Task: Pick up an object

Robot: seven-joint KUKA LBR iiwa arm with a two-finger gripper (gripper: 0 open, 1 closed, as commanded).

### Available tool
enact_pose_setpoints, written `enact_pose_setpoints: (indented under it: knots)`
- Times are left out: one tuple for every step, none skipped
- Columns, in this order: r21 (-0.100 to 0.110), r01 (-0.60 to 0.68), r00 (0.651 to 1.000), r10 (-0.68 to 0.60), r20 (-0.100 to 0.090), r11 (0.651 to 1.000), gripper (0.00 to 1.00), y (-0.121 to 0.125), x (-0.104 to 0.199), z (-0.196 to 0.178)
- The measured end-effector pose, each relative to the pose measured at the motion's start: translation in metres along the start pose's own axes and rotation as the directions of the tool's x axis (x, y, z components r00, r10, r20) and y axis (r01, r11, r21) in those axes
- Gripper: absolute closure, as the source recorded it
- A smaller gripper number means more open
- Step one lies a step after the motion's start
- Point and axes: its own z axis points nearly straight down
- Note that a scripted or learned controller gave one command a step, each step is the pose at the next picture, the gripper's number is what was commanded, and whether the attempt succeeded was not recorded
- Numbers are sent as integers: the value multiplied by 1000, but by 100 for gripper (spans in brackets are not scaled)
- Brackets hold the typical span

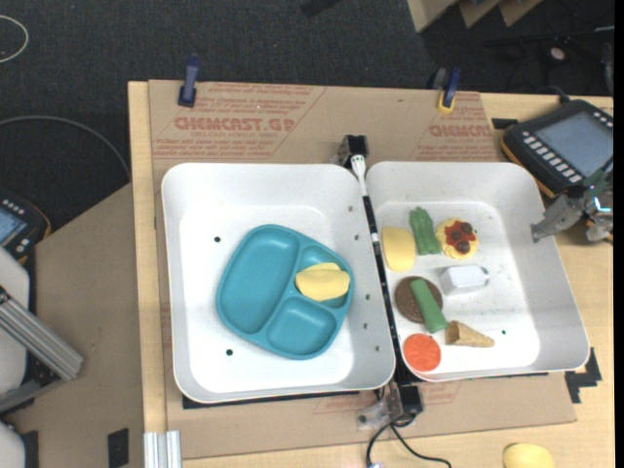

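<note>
Camera view: looks down at a slant on two shallow white bins set side by side on a board-covered bench.
Left bin (185, 261): holds a teal divided plate (258, 295) near its middle.
Yellow piece (322, 282): a pale lemon-like lump lying in the plate's right compartment.
Right bin (556, 300): holds a loose cluster of toy food in its left and middle part.
Far row: a pale yellow block (398, 248), a green stick (423, 230) just beside it, and a small round tart with red topping (458, 238) to the right.
Middle: a grey-white block (464, 279), with a brown disc (409, 302) and a dark green piece (427, 294) lying across it.
Near row: a red-orange disc (422, 352) and a tan wedge (470, 335).
Gripper (558, 218): grey, at the right bin's far right rim, apart from every item; whether it is spread or closed cannot be told, and nothing is seen in it.
Bench edge: blue clamp (189, 82) at far left, yellow-blue clamp (448, 89) at far right.
</note>
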Motion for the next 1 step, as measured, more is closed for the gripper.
enact_pose_setpoints:
  knots:
    - [8, 5, 1000, -5, -6, 1000, 0, -38, 69, 48]
